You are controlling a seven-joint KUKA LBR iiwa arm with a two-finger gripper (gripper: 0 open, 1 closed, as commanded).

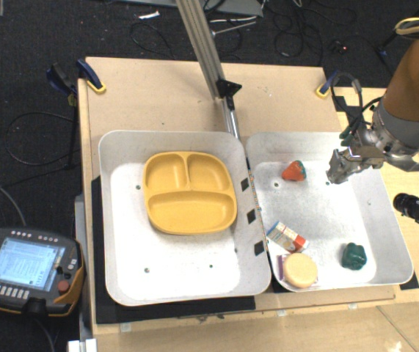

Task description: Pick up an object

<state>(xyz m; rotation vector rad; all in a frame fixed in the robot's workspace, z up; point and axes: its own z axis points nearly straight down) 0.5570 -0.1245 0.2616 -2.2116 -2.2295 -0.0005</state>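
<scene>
Right now the tool (339,169) hangs over the right bin (385,218), grip state unreadable; nearest is the red strawberry toy (294,171), just to its left, apart.

The pale tan wooden tabletop (158,97) stands on a dark, black-carpeted floor (26,42). Loose black cables (282,28) lie across the floor beyond the tabletop. 2 blue-and-yellow clamps (88,75) grip its far corners. A grey handheld control pendant with a lit screen (26,270) rests at lower left. Lighting is even.
</scene>
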